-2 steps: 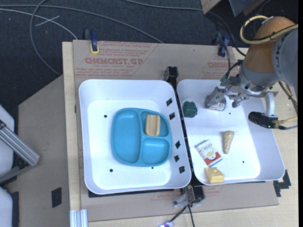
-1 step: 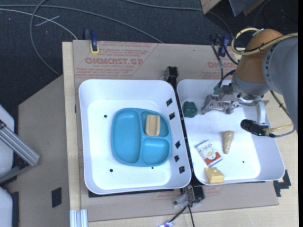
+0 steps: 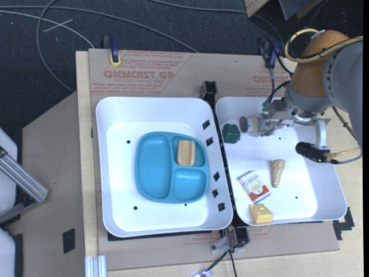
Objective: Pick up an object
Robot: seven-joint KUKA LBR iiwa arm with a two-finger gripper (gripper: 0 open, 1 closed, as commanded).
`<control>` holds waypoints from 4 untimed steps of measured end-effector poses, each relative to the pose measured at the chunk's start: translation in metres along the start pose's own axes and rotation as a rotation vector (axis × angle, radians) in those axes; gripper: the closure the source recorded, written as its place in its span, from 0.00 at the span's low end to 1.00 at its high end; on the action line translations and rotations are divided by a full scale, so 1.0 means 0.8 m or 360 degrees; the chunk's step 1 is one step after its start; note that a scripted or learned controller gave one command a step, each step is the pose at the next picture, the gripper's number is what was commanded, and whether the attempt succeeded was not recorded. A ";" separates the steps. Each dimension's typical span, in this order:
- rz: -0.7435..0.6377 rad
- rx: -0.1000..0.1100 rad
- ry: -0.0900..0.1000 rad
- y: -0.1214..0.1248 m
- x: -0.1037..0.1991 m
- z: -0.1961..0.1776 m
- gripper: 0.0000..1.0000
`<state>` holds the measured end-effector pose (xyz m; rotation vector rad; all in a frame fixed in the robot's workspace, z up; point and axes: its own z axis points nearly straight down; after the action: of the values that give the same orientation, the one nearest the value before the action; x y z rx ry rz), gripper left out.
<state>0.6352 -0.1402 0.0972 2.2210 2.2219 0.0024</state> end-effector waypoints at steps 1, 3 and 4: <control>-0.0001 -0.0011 -0.0005 0.011 -0.007 -0.076 1.00; -0.0001 -0.0006 -0.0003 0.010 -0.016 -0.166 1.00; -0.0010 -0.0004 0.0001 0.015 0.056 -0.179 1.00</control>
<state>0.6471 -0.0956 0.2402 2.2133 2.2281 0.0059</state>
